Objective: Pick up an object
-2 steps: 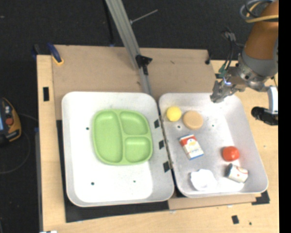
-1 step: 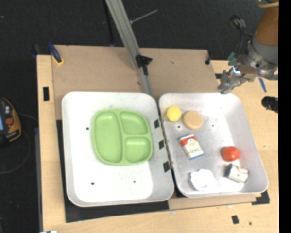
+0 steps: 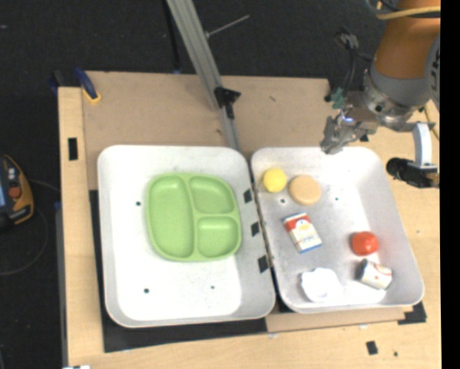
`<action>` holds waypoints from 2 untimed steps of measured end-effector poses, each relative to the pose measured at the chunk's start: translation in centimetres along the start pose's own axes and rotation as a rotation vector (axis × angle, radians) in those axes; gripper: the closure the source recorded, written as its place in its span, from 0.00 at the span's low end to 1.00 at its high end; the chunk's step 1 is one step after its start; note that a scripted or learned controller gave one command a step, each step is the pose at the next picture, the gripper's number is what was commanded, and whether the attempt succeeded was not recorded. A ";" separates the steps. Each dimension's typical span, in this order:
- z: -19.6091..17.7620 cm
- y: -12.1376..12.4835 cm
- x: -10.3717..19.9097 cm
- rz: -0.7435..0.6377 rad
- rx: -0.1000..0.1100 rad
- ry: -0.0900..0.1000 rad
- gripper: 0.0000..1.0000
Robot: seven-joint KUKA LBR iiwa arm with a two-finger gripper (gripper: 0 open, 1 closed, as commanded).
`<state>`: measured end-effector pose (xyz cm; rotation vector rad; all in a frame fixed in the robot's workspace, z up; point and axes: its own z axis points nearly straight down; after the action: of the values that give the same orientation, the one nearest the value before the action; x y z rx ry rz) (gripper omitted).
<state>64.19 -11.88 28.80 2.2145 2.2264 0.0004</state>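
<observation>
Over the far rim of the right bin: end effector (image 3: 335,146), hanging from the grey arm with the orange band that enters from the right of the camera view.
End effector state: cannot tell whether it is released or clenched; nothing shows between its tips.
Right bin (image 3: 398,229): white, shallow, on the table (image 3: 160,114), its far edge just under the end effector.
Yellow ball (image 3: 274,180): nearest to the end effector's left, near the bin's far left corner.
Tan round piece (image 3: 306,190): just beside the yellow ball, below the end effector and apart from it.
Small carton (image 3: 302,232): red, white and blue, further toward the near edge from the end effector.
Red round object (image 3: 364,243): well apart from the end effector, toward the bin's right side.
White crumpled item (image 3: 320,284): by the near rim, farthest from the end effector.
Small red-and-white object (image 3: 374,274): just below the red round object.
Left bin (image 3: 122,283): well to the end effector's left, holding a green divided tray (image 3: 191,217).
</observation>
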 end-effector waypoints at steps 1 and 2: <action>0.7 0.0 4.2 0.000 0.001 0.000 1.00; 1.7 1.5 8.7 0.000 0.000 0.000 1.00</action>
<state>65.66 -3.16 27.06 2.2140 2.2264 0.0005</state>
